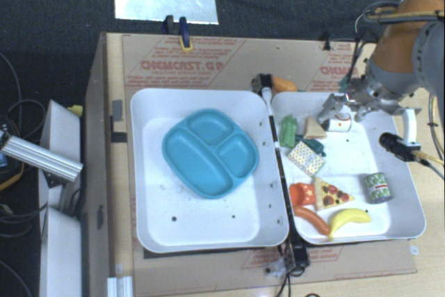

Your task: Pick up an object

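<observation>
Tool (336, 115) hovering at 12 o'clock of right bin (410, 209), grip state unclear; centring over tan block (315, 126) advisable before descending.

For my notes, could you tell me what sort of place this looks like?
Probably a robot test bench in a lab: a grey arm reaches over two white bins, one holding toy food such as a banana, with loose cables around.
</observation>
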`<state>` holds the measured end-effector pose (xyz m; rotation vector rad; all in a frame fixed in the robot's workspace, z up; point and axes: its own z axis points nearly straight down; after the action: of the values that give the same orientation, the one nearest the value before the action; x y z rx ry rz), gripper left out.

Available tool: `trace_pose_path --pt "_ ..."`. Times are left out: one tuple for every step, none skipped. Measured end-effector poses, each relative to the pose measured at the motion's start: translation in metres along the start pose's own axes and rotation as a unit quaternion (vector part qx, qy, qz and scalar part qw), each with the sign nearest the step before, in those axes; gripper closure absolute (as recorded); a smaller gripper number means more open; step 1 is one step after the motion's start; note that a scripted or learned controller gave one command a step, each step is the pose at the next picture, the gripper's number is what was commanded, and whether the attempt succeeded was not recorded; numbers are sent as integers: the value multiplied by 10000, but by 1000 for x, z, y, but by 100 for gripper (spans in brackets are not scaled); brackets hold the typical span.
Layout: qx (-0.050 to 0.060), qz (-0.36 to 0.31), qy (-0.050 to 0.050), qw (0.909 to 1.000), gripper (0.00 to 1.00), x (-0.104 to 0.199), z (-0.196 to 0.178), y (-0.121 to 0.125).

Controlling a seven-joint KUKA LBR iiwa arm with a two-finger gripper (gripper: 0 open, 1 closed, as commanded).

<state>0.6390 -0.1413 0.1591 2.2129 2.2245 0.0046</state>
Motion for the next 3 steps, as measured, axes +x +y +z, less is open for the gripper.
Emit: trace_pose_path --pt "7 15 -2 10000 0 20 61 25" --pt "23 21 3 10000 0 23 75 -50" --pt "7 9 -2 10000 0 -2 74 1"
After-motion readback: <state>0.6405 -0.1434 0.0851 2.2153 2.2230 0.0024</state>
